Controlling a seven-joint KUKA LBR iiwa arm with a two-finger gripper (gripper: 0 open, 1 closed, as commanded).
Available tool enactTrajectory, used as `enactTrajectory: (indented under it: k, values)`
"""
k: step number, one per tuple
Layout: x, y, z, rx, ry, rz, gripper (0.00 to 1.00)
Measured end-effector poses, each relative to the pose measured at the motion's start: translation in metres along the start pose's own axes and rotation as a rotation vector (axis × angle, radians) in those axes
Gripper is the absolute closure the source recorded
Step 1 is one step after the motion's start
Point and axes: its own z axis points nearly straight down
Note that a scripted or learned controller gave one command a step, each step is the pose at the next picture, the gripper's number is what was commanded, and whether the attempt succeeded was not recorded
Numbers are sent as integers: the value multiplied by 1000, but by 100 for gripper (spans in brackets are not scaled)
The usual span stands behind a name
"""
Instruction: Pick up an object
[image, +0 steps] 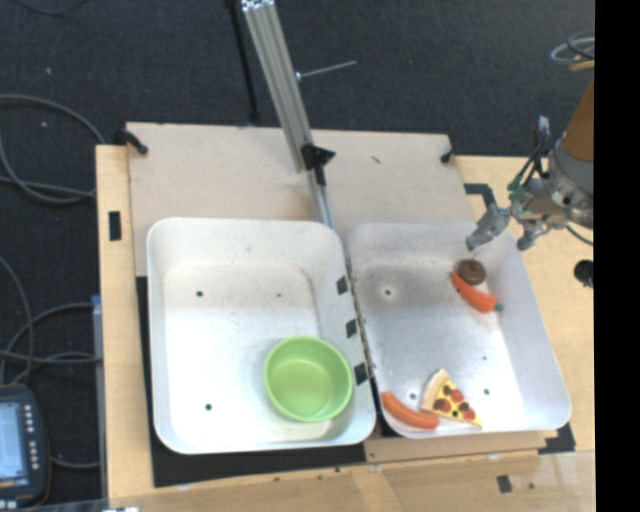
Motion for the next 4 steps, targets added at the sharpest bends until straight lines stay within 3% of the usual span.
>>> enactTrajectory:
  k: [1,4]
  values:
    - [0,0,0,1,-2,-1,0]
    - [2,-14,141,4,-2,4,0]
